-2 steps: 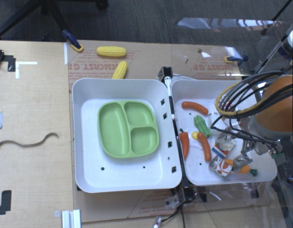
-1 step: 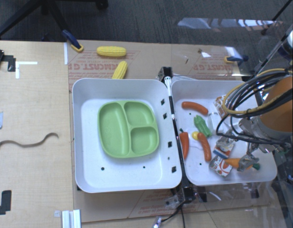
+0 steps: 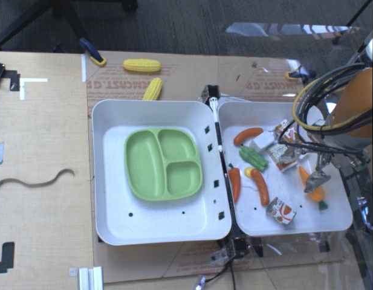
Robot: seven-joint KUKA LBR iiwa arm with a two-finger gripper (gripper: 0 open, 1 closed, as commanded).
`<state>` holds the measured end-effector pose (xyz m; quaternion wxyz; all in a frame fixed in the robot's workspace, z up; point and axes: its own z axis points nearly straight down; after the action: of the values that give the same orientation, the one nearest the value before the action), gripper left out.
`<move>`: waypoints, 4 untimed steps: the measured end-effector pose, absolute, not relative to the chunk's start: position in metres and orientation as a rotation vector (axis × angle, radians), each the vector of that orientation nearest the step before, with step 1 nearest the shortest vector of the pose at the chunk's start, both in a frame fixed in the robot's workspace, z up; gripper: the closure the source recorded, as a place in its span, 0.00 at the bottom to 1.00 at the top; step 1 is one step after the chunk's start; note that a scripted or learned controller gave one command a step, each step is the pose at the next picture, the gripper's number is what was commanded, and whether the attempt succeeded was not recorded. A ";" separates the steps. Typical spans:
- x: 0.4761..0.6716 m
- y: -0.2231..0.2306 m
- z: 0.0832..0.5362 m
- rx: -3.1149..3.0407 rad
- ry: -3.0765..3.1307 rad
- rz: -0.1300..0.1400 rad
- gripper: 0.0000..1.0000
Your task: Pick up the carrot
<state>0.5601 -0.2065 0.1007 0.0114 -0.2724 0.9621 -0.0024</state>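
Several things crowd the right bin [image 3: 340, 222], and that is where trouble would come from. The carrot [image 3: 313, 187] lies at the right of the frame, close to the bin's right wall, its orange body partly under the tool [image 3: 317, 180] and a green tip poking out toward the lower right. The tool sits right on top of it, but whether it is spread or closed, and whether the carrot is really caught in it, I cannot tell from this slanted view. If the grip is only on the edge of the carrot, it would likely slip off on the lift. A crumpled packet [image 3: 284, 153] lies just up and left of the tool, close enough to be snagged. Two orange-red sausages [image 3: 262, 190] and another orange piece [image 3: 234, 183] at the bin's left wall look much like a carrot and could be mistaken for it. The green plate [image 3: 164, 164] in the left bin [image 3: 107, 180] is well apart
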 end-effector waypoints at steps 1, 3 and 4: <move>0.564 -0.206 0.113 -0.838 2.989 -0.013 1.00; 0.577 -0.199 0.101 -0.718 3.043 -0.011 0.00; 0.515 -0.203 0.100 -0.687 3.044 -0.013 0.00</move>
<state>0.5151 -0.2029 0.1003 0.0105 -0.2202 0.9754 -0.0042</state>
